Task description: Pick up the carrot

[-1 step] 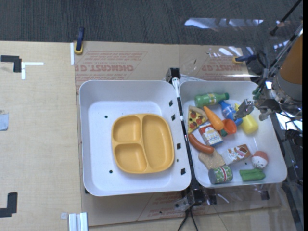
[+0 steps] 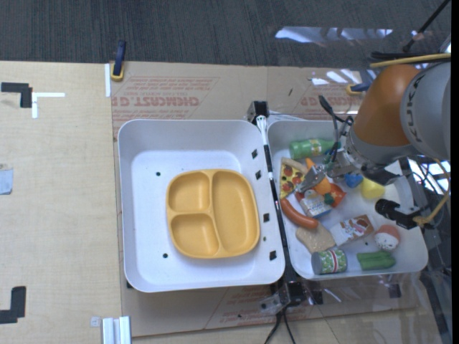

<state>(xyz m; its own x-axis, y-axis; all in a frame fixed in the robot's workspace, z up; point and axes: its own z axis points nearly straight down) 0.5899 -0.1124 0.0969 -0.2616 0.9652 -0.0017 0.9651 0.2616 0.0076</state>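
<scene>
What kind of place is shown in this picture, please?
Most likely a robotics lab bench set up for pick-and-place trials. Two white bins sit side by side on a cardboard sheet, one holding a yellow divided plate, the other toy food such as a hot dog, under a robot arm.

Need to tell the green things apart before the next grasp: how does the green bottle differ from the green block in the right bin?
The green bottle lies at the bin's far edge, rounded and glossy; the green block lies at the near edge, flatter and darker. The bottle is beside the hand; the block is well apart from it. Both lie on their sides.
</scene>
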